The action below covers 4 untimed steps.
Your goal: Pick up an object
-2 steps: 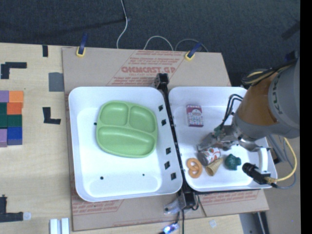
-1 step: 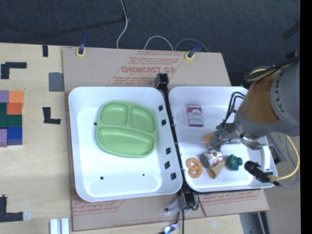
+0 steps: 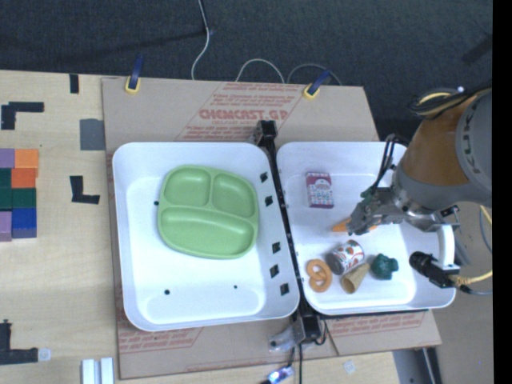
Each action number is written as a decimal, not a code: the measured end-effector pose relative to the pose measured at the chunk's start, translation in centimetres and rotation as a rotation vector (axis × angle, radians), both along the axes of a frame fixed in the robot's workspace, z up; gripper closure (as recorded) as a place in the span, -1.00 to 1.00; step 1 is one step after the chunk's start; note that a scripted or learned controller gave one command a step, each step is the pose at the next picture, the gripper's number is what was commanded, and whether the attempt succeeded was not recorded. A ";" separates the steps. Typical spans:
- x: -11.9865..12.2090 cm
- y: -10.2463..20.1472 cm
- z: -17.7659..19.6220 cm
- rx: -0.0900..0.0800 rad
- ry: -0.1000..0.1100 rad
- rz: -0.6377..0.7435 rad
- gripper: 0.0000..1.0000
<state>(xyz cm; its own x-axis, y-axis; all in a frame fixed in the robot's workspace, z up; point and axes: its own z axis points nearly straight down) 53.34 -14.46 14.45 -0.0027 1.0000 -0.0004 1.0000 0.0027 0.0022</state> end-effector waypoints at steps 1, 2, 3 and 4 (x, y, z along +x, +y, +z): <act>0.0 -1.0 5.3 -0.001 0.000 -0.001 1.00; 0.1 -2.0 10.2 -0.001 -0.002 -0.002 1.00; 0.8 3.2 9.6 0.001 0.003 0.004 1.00; 0.0 7.5 9.3 0.001 0.003 0.003 1.00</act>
